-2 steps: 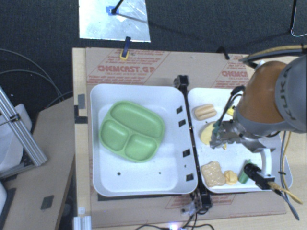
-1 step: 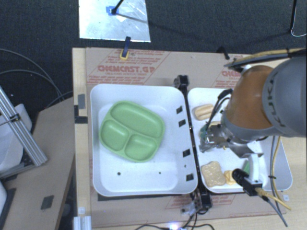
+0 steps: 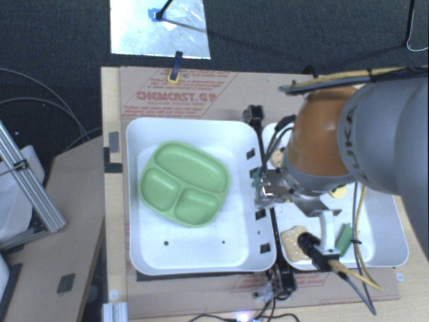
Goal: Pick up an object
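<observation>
In the left bin lies a green divided plate, flat and left of centre. The grey arm with its orange band hangs over the right bin and hides most of it. My gripper sits below the wrist at the wall between the two bins, just right of the plate. Below the arm, in the right bin, I see a tan, cookie-like piece, a small green object and a bit of a yellow thing.
Both bins rest on a cardboard sheet on the bench. A shiny square sheet lies on the floor beyond it. Aluminium framing stands at the left.
</observation>
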